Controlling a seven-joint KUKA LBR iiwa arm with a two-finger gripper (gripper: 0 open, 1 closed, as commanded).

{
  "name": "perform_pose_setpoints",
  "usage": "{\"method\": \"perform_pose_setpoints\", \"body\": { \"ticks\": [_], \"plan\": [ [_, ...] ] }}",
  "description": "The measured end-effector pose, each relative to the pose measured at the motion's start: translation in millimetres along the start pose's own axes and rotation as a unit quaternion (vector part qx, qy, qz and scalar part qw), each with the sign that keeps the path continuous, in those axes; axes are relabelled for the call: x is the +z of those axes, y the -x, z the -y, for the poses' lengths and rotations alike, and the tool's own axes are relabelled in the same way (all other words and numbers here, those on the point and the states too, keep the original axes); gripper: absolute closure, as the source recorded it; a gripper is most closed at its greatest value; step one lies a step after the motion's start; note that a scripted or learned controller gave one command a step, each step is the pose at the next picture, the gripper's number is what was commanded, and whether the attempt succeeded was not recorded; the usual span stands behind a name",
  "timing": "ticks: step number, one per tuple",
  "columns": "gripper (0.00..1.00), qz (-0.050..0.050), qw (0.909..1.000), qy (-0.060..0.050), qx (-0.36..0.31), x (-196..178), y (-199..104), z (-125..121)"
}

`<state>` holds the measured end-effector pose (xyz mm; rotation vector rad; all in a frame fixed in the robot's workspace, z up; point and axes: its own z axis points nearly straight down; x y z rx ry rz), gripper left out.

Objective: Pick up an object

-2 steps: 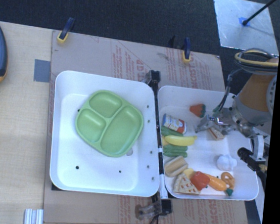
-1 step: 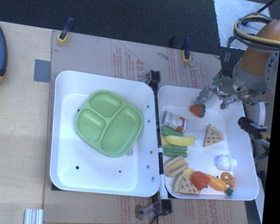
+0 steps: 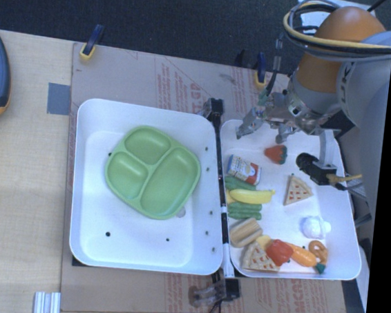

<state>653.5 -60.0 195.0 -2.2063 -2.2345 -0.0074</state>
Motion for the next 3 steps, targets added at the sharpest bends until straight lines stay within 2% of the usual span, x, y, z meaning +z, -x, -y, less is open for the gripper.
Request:
{"method": "perform_pose_setpoints", "body": {
  "ticks": [1, 2, 3],
  "plan": [
    [0.00, 0.003, 0.9999, -0.006, 0.008, 61, 89, 1],
    [0.00, 0.001, 0.9999, -0.009, 0.007, 105, 108, 123],
    [0.00, 0.003, 1.0000, 0.005, 0.003, -42, 70, 108]
  ]
}}
